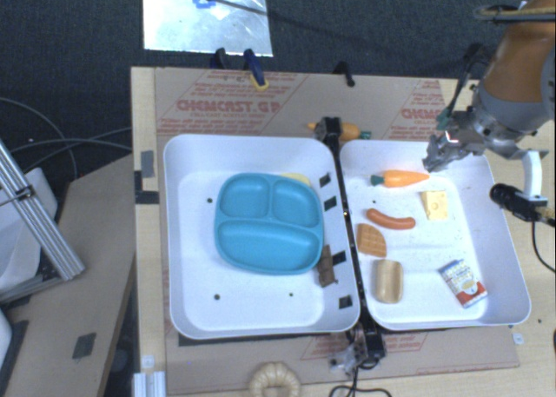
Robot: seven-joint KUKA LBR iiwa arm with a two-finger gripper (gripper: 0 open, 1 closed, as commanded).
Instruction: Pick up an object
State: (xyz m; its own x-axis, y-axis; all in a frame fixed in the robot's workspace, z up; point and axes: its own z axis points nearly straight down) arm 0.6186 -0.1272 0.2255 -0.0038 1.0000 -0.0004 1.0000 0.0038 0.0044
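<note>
The gripper [437,159], grip state impossible to tell, is hovering over the right bin's [508,278] far edge, just beyond the carrot [401,179], which is lying lengthwise along that edge, tip pointing toward the gripper.

Red print on cardboard sheet [287,95] under the bins, along far edge: reads roughly "CHEMCAST GP", upside down, repeated.

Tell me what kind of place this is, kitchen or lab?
Most likely a robotics lab bench, not a kitchen: a robot arm over two white bins, toy food like a carrot, and loose cables on carpet.
</note>
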